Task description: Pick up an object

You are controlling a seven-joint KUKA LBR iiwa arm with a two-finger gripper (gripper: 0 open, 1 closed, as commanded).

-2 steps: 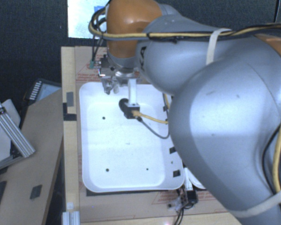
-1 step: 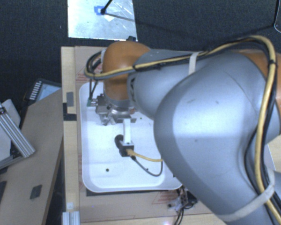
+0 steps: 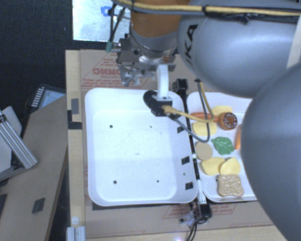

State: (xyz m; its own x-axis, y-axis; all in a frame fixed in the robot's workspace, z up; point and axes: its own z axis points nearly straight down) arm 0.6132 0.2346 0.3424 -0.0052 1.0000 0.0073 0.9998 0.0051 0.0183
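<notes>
My jaws, spread or pressed together I cannot tell, hang at the left bin's (image 3: 135,154) far rim, so the food pieces (image 3: 213,165), perhaps plastic, lie in the right bin (image 3: 213,198), rightward and nearer the camera.

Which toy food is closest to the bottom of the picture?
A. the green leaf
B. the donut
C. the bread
C: the bread lies lowest in the picture, below the yellow pieces, while the leaf and the donut sit higher up.
</notes>
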